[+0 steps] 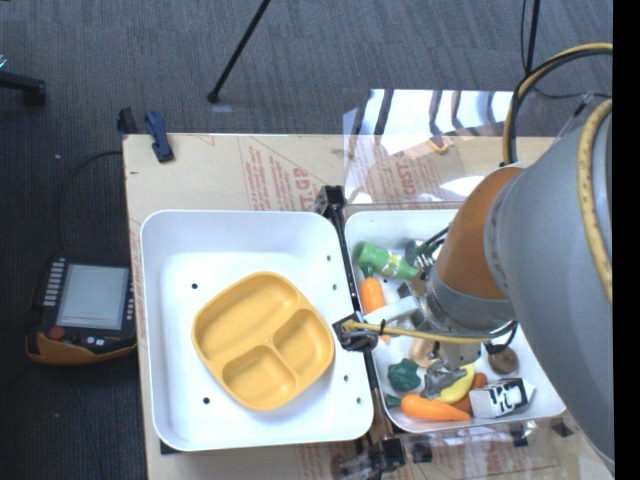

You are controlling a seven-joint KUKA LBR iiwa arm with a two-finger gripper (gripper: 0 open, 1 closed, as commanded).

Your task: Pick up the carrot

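A long orange carrot (pixel 434 408) lies flat along the near wall of the right bin (pixel 470 423). A shorter orange piece (pixel 372 295) sits by that bin's left wall, below a green vegetable (pixel 380 260). My gripper (pixel 438 376) hangs low in the right bin under the orange wrist band. It is just above the long carrot, beside a yellow banana-like piece (pixel 457 386). The arm hides most of the bin's middle and right side.
A yellow divided plate (pixel 262 341) lies in the left bin (pixel 160 268). The right bin also holds a dark green broccoli-like piece (pixel 404 376), a white and black box (pixel 505 397) and a brown round piece (pixel 502 360). A thin yellow cable (pixel 420 334) crosses the bin.
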